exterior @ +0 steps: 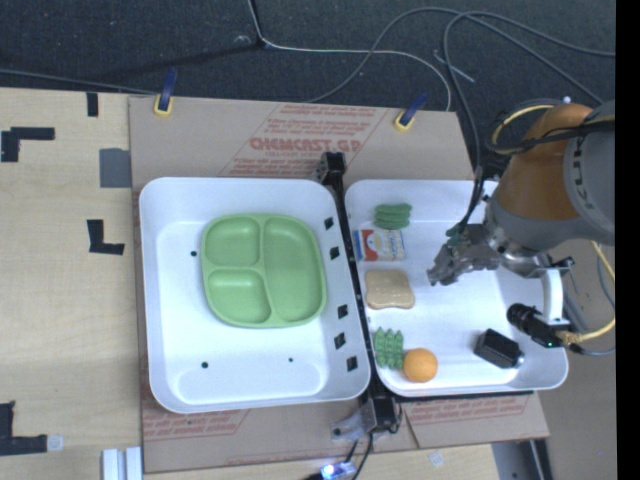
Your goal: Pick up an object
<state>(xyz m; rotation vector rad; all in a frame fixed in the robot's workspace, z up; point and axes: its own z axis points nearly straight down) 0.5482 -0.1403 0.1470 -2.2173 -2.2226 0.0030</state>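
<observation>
While the hand (447, 268), grip unclear, hovers, two bins (160, 298) hold one plate (265, 270) and six items.

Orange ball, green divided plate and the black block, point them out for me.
orange ball (420, 365), camera view, middle of its top.
green divided plate (265, 270), camera view, centre ridge between compartments.
black block (497, 348), camera view, its top face.

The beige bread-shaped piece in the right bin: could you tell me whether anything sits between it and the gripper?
Nothing visible does. The gripper hangs over the right bin, and only bare white floor lies between it and the bread-shaped piece. The small carton and green item sit beyond it, off that line.
</observation>
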